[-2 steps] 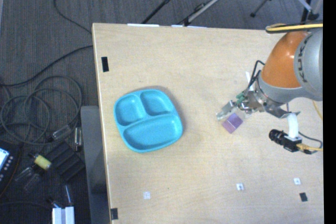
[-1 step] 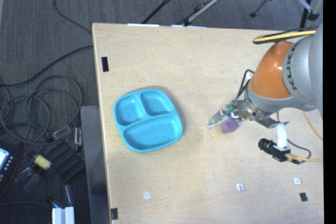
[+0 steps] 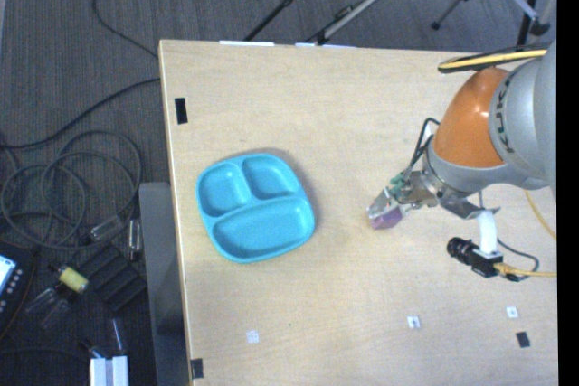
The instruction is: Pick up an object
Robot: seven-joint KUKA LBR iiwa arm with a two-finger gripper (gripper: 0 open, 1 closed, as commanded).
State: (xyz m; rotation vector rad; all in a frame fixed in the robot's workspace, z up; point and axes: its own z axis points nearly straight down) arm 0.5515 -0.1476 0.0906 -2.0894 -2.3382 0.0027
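A small purple object (image 3: 390,219) lies on the pale wooden bench top (image 3: 362,113), right of centre. My gripper (image 3: 386,205) reaches in from the right and its tip sits directly over and against this object, partly hiding it. The view does not show whether the object is gripped or only touched. Behind the gripper the arm's orange band (image 3: 469,131) and grey body fill the right edge.
A blue three-compartment plate (image 3: 256,206) rests on the bench left of centre, well apart from the gripper. A black cable connector (image 3: 472,254) hangs below the wrist. The floor to the left holds cables and tripod legs.
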